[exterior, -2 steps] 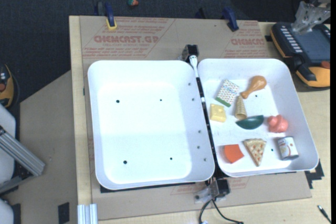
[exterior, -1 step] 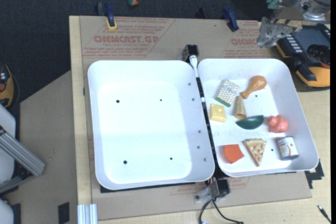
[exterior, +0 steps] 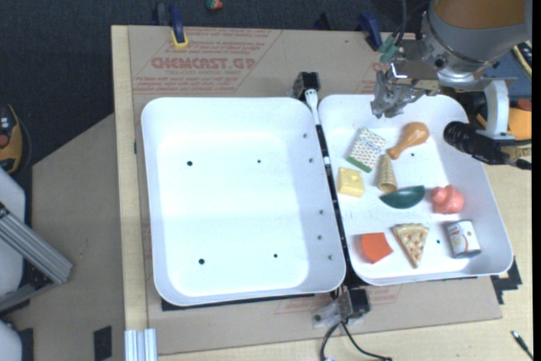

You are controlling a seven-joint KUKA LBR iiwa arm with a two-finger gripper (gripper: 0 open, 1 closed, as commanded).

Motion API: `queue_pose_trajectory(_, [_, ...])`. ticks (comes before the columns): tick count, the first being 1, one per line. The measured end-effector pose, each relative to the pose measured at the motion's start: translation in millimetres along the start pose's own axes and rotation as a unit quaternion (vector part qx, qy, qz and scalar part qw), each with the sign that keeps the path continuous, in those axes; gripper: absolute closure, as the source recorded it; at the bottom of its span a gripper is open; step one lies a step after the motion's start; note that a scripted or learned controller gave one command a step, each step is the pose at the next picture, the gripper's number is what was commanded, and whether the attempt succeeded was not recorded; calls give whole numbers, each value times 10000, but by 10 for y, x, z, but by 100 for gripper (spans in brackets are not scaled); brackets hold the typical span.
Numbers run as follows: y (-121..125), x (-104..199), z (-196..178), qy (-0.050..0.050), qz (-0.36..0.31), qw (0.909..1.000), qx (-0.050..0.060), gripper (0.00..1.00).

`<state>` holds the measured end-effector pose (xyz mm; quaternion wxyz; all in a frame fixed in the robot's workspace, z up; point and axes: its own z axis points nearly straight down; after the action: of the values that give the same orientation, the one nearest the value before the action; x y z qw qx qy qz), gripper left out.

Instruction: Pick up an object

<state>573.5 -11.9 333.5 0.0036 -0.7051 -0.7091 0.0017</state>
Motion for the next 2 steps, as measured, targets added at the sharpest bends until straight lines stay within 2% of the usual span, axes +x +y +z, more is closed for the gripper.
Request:
queue_pose_trajectory(1, [190,711,-1412,0,-15,9999,-136,100])
queue_pose_trajectory(2, [186,1543,-102,-13,-15,10000,29,100])
